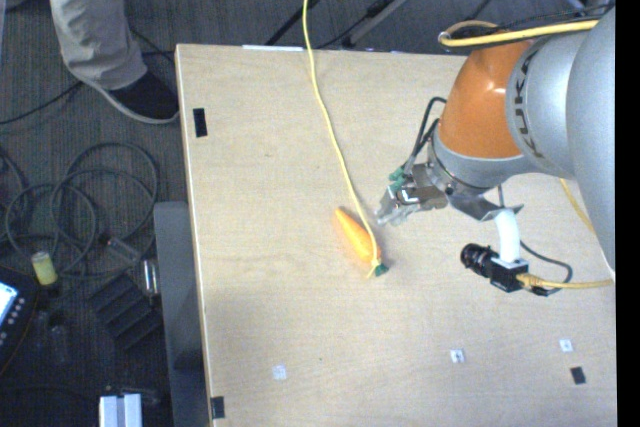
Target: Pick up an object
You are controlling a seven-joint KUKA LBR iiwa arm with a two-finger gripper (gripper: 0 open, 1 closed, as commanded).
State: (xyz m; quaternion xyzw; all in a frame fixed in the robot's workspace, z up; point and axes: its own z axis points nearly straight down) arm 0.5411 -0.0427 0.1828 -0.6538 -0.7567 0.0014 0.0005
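An orange carrot-shaped object [353, 233] with a small green tip lies on the pale wooden bench top [270, 315], near its middle. A thin yellow cord [318, 85] runs down from the top of the view to this object. My gripper [393, 206] hangs just to the right of the carrot and slightly above it, with a small gap between them. It holds nothing that I can see. The grey arm with its orange band [485, 110] reaches in from the right.
A small black device [490, 264] with a yellow cable is fixed to the arm, right of the carrot. The bench's left edge runs near x=190. Beyond it are floor cables [80, 205], a person's leg and a shoe [140, 95]. Tripod legs stand at the top.
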